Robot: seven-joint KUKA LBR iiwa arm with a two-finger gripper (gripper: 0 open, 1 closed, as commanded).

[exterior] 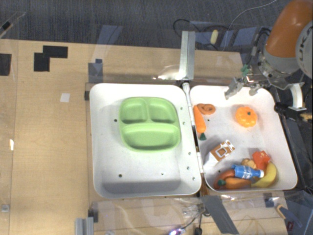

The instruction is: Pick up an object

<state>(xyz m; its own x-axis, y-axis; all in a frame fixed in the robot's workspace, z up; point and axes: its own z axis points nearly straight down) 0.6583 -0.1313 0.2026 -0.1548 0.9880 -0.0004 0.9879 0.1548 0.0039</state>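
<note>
A grey arm with an orange band reaches in from the right. Its claw [243,86] hangs spread and holding nothing over the far edge of the right bin [279,126]. Just near of it lies an orange pumpkin [246,116]. The left bin [105,131] holds a green tray [148,122].

Left white bin [102,146]: holds a green compartment tray [148,122], three sections, lying flat at centre. Metal divider post [188,55] stands upright at frame top centre, between the bins. Black block markings [50,56] on the wooden bench [44,146], upper left. Dark carpet [122,9] across the top.
</note>
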